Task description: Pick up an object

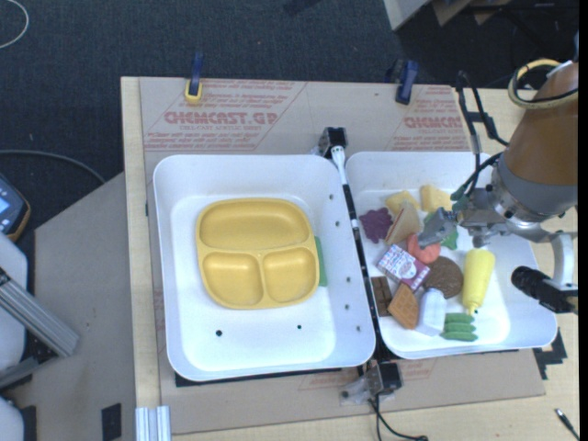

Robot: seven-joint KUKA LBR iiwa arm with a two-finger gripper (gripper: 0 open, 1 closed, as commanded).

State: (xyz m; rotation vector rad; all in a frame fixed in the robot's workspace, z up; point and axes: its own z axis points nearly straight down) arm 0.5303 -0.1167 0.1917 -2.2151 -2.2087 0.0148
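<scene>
My end effector (439, 228) hovers over the round red toy (422, 246) in the right white bin (524, 324); grip state, I cannot tell. Next: descend, clench.

Landmark: yellow divided plate (257, 251), three compartments, lying in the left white bin (184, 338)
Green strip: a thin green edge (320, 261) touching the plate's right rim
Board: brown protective sheet (276, 118) printed in red, spread under the bin, beyond the plate's far side
Clamps: yellow and blue clamp (194, 83) on the board edge up-left of the plate; blue clamp (405, 81) well up-right of it
Floor: dark carpet (184, 16) past the board, far above the plate
Cable: white loop (11, 16) on the carpet, far up-left of the plate
</scene>
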